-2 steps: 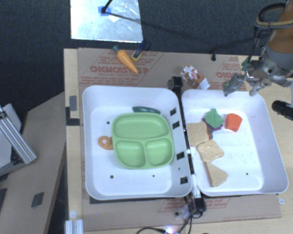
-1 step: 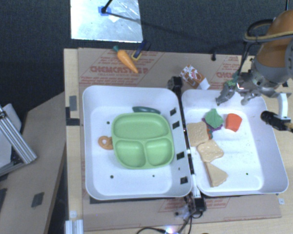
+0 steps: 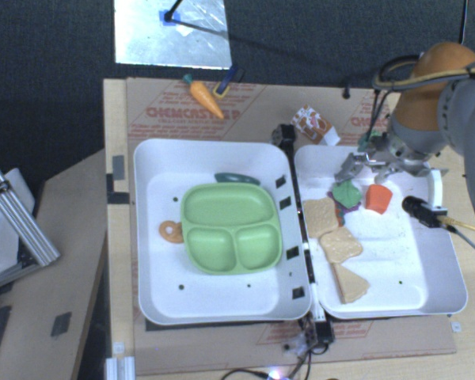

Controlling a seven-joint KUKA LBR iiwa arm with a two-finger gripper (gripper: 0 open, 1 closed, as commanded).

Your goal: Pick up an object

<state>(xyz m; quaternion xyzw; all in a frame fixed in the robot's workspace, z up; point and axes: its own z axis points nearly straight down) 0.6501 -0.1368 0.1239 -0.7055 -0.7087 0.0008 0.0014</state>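
1. I have the jaws (image 3: 370, 165) low over the far end of the right bin (image 3: 427, 291), near its back wall, with the grey arm (image 3: 451, 101) coming in from the bench's right edge.

2. The metal fingers look splayed apart and I see nothing between them, so I read them as released (the slant of the camera makes this a judgement, not a certainty).

3. The nearest candidates are the orange block (image 3: 378, 198) and the green-and-purple toy (image 3: 347, 194), side by side in the far half of the right bin. Both lie just toward the bench's front edge from the jaws, the block almost straight below them, the toy a little toward the left bin (image 3: 154, 291).

4. The block stands slightly taller than wide, so I would close across its narrow width.

5. Further toward the front edge lie three bread slices (image 3: 339, 245) in a row; they are flat and, I judge, harder to catch.

6. The green divided plate (image 3: 226, 228) and a small pretzel (image 3: 171, 231) sit in the left bin, well apart from the jaws.

7. My next move is a short drop toward the orange block.
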